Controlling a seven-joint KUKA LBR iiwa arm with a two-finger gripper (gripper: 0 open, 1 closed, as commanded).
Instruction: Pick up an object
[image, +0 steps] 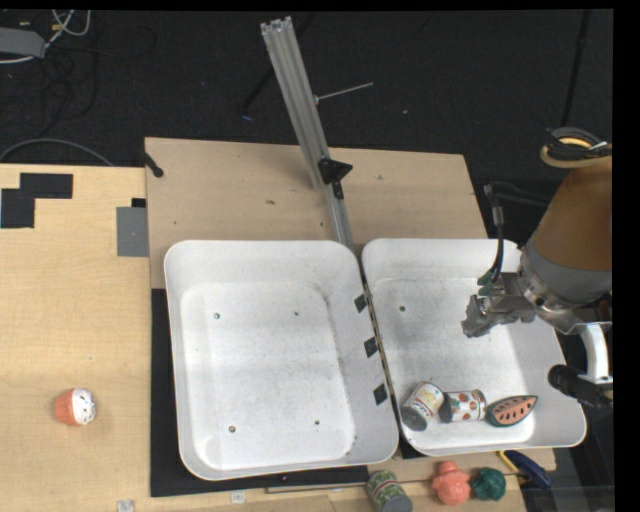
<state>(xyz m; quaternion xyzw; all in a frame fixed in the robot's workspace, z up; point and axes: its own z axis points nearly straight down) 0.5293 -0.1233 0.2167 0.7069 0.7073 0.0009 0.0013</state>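
I see my gripper (487, 316) hovering over the right bin (440, 262), its jaw state impossible to tell, well apart from the can (424, 405), cup (462, 406) and watermelon slice (512, 410) along its near wall.

A robotics lab: white bins (180, 262) on a plywood bench (240, 190), aluminium rail (300, 95), loose cables (60, 30).
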